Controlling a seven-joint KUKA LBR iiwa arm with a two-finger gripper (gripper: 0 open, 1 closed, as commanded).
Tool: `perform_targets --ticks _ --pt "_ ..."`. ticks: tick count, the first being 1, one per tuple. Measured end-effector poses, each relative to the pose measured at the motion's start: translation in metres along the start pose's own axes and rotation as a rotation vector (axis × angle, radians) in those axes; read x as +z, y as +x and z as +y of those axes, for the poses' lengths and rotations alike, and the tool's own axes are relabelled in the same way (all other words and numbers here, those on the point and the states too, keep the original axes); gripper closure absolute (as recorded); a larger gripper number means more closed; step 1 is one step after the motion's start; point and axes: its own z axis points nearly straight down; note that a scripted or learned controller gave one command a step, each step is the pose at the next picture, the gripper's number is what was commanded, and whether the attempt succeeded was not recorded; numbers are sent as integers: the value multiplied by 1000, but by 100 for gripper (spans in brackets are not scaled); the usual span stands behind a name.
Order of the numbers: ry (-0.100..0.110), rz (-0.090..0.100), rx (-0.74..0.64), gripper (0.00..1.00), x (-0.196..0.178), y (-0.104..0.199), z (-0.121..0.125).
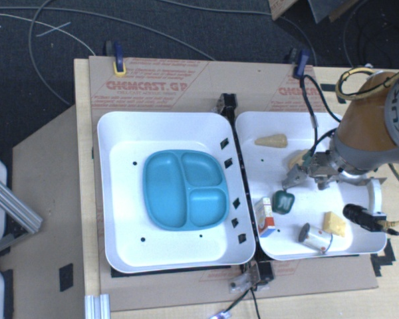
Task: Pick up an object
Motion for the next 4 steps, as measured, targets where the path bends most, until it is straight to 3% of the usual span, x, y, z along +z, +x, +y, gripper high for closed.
perform_targets --ticks 1,2,4 --pt "-8 -2 1 100 -15 -1 2" --pt "-15 -5 -1 100 -78 -3 8" --pt "-12 -4 -1 100 -161 -2 11"
